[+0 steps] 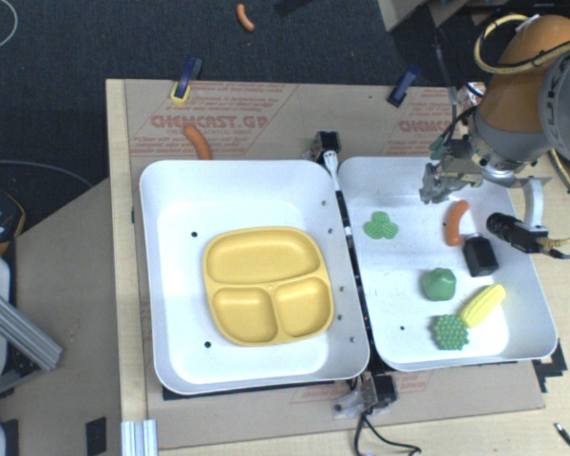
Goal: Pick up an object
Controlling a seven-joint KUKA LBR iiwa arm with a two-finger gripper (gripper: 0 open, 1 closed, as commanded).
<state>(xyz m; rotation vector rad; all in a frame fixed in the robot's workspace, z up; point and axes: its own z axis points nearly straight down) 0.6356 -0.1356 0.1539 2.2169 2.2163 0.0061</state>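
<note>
I see the gripper (444, 183) hanging over the far part of the right bin (399, 302), and I cannot tell from this angle how it is set; nothing shows in its grasp. Just to the near right of it lies an orange sausage (455, 222), tilted, apart from the gripper. Further toward me from there sits a black block (479, 255), and beyond that a yellow corn cob (483, 303) lying at a slant, its lower end touching a green bumpy broccoli piece (449, 332). A green pepper (439, 284) rests just left of the corn. To the gripper's near left lies a small green leafy piece (381, 226), well apart from the rest.

Far to the gripper's left, the left bin (171, 283) holds a yellow divided plate (266, 284) with three compartments.

On the bench (266, 112), beyond the bins, I read red print on the brown sheet: "CHEMCAST GP", repeated in rows and partly faded. Another orange sausage (199, 142) lies on that sheet past the left bin, and a third one (245, 17) on the dark floor (95, 27) further off.
</note>
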